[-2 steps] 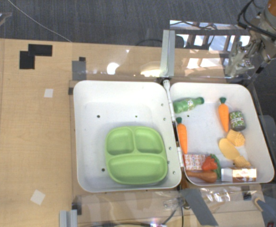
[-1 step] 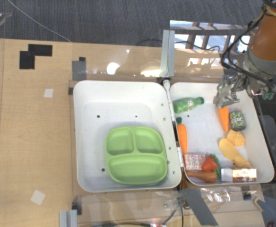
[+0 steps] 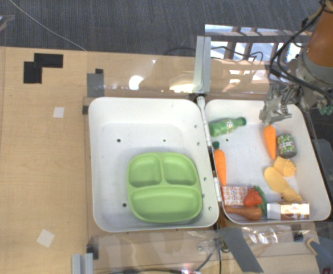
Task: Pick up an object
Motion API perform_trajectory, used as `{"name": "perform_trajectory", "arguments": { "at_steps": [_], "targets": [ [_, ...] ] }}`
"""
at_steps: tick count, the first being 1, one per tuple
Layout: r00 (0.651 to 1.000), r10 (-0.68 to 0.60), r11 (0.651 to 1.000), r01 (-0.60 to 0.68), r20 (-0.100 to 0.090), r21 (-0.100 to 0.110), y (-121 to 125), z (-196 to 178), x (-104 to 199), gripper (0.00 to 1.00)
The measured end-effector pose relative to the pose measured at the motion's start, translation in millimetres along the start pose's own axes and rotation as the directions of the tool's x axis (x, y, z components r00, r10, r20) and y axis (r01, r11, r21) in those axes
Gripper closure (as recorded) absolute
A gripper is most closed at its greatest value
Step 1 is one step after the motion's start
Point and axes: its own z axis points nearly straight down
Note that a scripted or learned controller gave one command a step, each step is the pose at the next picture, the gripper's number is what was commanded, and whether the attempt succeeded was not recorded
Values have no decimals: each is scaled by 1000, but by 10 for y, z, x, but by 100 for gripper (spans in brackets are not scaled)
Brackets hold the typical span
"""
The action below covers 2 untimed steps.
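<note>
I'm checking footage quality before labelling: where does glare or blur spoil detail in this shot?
In the camera view, bright glare patches sit on the clear panel behind the left bin, and reflections streak the panel behind the right bin; the claw looks slightly soft; the green divided plate and both carrots are evenly lit and legible.

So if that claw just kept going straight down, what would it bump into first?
Probably the top end of the carrot just below the gripper, or the bare floor of the right bin beside it; depth is hard to judge.
</note>
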Motion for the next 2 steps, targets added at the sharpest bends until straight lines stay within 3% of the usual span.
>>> {"name": "perform_trajectory", "arguments": {
  "at_steps": [2],
  "targets": [
    [1000, -4, 1000, 4, 22, 6, 9, -272, -56, 100]
  ]
}}
